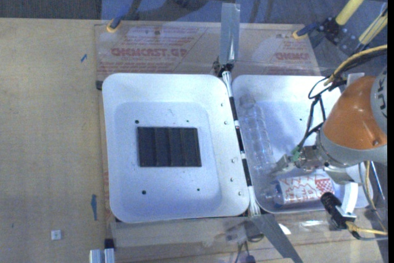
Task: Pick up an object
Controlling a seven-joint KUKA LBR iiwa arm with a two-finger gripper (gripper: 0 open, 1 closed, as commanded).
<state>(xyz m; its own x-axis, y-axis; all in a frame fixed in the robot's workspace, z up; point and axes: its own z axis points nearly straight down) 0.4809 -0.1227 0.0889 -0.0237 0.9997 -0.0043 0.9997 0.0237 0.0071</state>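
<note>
A clear plastic water bottle point(257, 135) lies just left of the gripper point(294, 160) in the right white bin point(277, 86), a red-patterned white can point(303, 189) just below it, while its opening and any hold cannot be told.

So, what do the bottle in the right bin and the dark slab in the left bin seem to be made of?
The clear bottle looks like thin transparent plastic: the white bin shows through it, and glints sit on its ribbed wall. The dark slab is matte black with parallel grooves and no shine; it may be rubber or foam, but the view leaves that open.
</note>
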